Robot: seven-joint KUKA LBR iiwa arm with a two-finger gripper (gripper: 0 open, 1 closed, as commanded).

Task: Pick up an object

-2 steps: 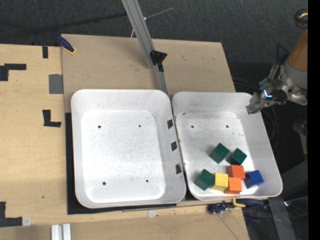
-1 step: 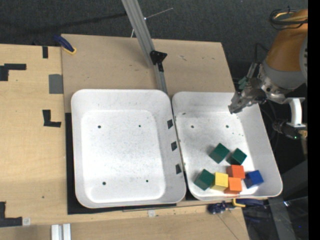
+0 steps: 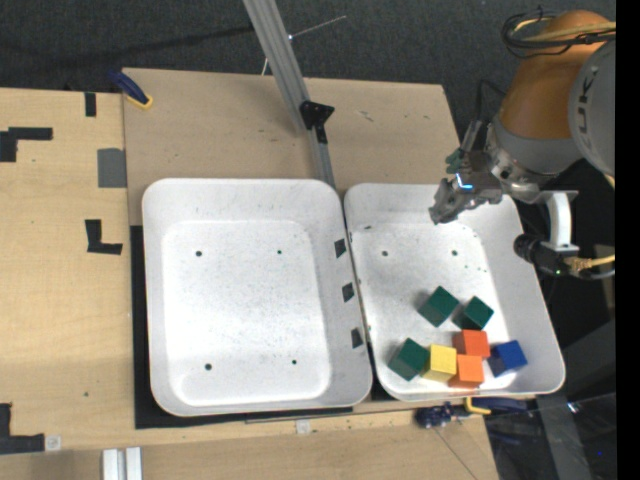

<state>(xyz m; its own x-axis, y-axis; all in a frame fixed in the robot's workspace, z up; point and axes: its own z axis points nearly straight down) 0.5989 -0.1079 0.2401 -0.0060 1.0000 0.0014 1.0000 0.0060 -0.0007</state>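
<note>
Left white bin (image 3: 245, 203) beside a slanted metal pole (image 3: 285, 58).

My arm (image 3: 560, 88): smooth, semi-gloss shell, orange over grey. Bins (image 3: 245, 193): white plastic, matt, w/ fine dark speckling. Bench (image 3: 60, 268) left of bins: pale wood-like board, matt, black tape bits on it. Blocks (image 3: 440, 306) in the right bin: smooth, matt, look painted. Pole (image 3: 275, 38) behind bins: brushed metal, dull sheen.
</note>
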